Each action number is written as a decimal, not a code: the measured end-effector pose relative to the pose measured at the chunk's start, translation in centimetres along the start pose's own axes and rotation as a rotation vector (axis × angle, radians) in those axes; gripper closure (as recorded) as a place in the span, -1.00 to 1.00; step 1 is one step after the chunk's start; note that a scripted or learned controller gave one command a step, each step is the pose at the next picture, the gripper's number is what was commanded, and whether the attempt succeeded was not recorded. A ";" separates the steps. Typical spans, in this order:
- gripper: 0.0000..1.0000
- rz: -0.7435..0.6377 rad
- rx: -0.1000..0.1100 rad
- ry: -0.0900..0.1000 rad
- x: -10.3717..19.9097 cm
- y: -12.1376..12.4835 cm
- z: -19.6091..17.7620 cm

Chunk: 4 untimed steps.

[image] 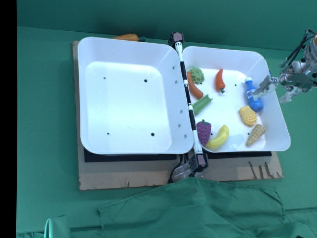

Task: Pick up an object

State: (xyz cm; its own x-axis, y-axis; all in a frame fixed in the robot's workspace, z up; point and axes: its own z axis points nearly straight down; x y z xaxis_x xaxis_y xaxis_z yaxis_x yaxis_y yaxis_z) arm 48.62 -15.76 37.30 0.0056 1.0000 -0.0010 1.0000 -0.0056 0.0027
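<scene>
From the camera view, looking down at a slant, my hand (275,90) sits at the right side of the right bin (277,133), just above its rim, with my fingers spread and nothing between them; one fingertip (264,87) reaches in toward the blue bottle (253,95), which lies just beside it near the bin's right wall. That bottle is my likeliest target, I judge, since it is nearest. It looks small, glossy and hard, blue with a pale cap end pointing up the frame, lying on its side and slightly askew. The risk I see is the crowding and the wall: if I come down a little off, a finger may land on the bottle and push it away rather than straddle it, or catch the bin's rim. Its smooth rounded body could also squirt out as I close. The yellow corn (247,115) lies close below it, and a sloppy closing could nudge that or pinch both. Farther off in the same bin are the cone (255,134), the banana (218,137), the purple grapes (203,131), the red pepper (220,80), the green stalk (202,104) and the broccoli (197,74). The left bin (89,48) lies alongside on the bench (49,83).
</scene>
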 end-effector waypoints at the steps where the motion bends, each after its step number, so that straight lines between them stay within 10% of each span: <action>1: -1.00 0.000 0.000 0.000 0.0 0.0 0.0; 4: -1.00 -0.001 0.007 0.001 0.0 0.1 14.7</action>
State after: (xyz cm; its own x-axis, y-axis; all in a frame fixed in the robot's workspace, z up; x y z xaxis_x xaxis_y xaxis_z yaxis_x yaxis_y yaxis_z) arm 48.80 -15.77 22.64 0.0050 1.0000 0.0004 1.0000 -0.0050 -0.0048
